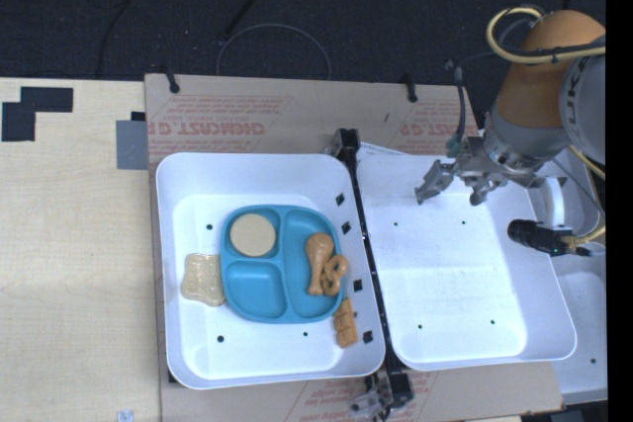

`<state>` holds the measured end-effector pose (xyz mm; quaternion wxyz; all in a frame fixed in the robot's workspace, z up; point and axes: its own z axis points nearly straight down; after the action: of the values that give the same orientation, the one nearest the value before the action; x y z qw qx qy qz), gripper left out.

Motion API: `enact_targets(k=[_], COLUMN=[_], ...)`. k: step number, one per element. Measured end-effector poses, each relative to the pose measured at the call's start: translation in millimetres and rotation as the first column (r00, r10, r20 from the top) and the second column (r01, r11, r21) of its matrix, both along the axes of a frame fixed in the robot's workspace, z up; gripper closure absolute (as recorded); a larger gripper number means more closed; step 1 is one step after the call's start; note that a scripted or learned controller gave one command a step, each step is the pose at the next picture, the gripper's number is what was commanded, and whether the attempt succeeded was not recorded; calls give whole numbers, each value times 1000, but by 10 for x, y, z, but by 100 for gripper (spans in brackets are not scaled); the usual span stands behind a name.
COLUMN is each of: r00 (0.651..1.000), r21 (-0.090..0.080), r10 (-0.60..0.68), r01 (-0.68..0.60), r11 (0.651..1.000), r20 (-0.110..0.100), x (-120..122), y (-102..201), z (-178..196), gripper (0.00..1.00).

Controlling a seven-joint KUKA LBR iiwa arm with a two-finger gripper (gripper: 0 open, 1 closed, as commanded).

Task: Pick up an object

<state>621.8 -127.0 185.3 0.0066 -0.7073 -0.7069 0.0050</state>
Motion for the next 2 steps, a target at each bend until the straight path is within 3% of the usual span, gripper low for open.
enact_targets(k=[1,2], r00=[1000,1000], r21=[-2,-2], r10=[2,1], r01=[-2,-1], r11=[1000,1000], r20=[13,11], x=[31,20], y=[-1,12], z=[78,-348], gripper=[0,0])
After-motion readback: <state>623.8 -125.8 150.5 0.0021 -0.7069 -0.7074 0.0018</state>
